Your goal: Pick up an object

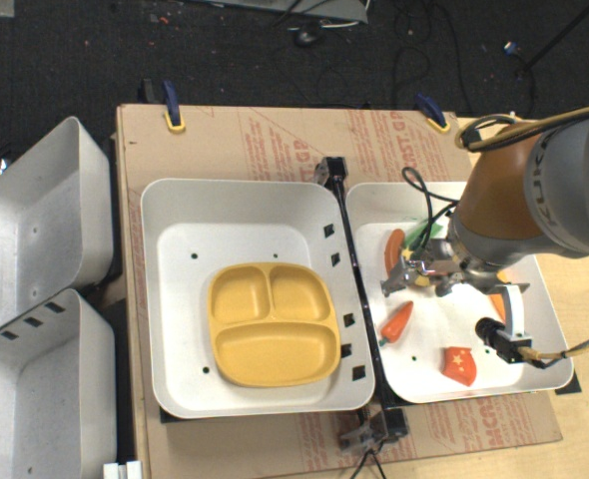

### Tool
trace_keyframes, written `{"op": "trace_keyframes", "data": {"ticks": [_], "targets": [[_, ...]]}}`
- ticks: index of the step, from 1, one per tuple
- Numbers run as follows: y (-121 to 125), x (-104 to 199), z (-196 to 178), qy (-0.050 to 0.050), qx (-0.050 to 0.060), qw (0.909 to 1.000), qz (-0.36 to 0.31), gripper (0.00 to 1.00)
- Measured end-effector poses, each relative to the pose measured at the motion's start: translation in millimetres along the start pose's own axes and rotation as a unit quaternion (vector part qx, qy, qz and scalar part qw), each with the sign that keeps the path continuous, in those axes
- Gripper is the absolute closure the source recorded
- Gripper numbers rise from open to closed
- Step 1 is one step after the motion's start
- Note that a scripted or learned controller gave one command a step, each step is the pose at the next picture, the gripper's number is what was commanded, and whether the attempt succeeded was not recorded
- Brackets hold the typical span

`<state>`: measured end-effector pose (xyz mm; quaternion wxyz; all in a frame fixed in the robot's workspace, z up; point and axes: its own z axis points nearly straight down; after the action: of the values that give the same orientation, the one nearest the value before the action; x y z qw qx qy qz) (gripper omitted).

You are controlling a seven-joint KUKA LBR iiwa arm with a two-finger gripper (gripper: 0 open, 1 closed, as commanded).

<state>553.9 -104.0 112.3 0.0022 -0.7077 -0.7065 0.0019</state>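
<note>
Hovering just above the orange plastic carrot (397, 321) in the right white bin (549, 302), the metal two-finger gripper (411, 273) has an unreadable grip state.

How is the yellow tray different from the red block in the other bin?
The yellow tray is large, with three compartments; the red block is small and solid. The tray lies in the left bin, the block in the right bin near its front edge. Both rest flat, apart from the gripper.
</note>
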Motion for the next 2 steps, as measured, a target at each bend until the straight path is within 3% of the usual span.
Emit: {"op": "trace_keyframes", "data": {"ticks": [1, 2], "targets": [[0, 0, 22, 0.0, -0.001, 1.0, 0.0, 0.0], [0, 0, 10, 0.0, -0.002, 1.0, 0.0, 1.0]]}}
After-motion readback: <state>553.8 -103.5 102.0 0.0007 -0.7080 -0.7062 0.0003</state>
